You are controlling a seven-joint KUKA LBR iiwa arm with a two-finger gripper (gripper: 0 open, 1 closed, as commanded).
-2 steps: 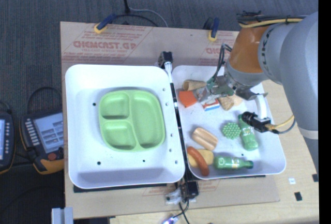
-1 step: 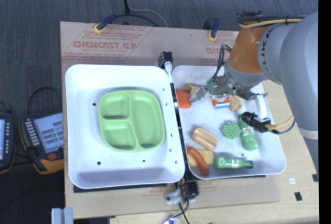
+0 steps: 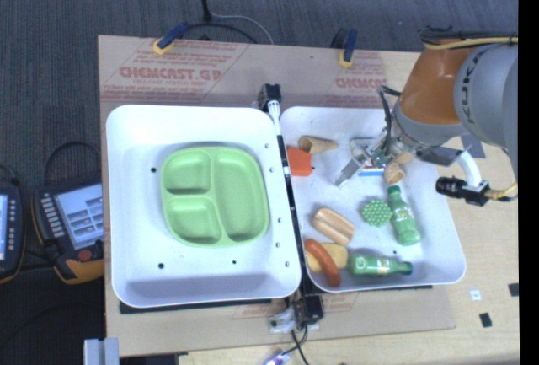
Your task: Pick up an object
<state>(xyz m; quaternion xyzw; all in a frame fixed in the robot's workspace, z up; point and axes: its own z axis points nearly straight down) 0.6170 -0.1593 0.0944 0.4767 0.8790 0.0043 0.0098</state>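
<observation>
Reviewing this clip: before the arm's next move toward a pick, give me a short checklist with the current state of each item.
1. Gripper is over the right bin, where the objects lie: ok.
2. Something is between the fingers: cannot tell; the tips are too small and blurred.
3. Reachable targets nearby: ok; the orange block and the green studded ball lie close to the gripper.
4. Targets are well separated: not ok; the upright-lying green bottle touches the ball, and the hot dog bun sits against the sausage.
5. Left bin's green divided plate is out of the arm's way: ok.
</observation>
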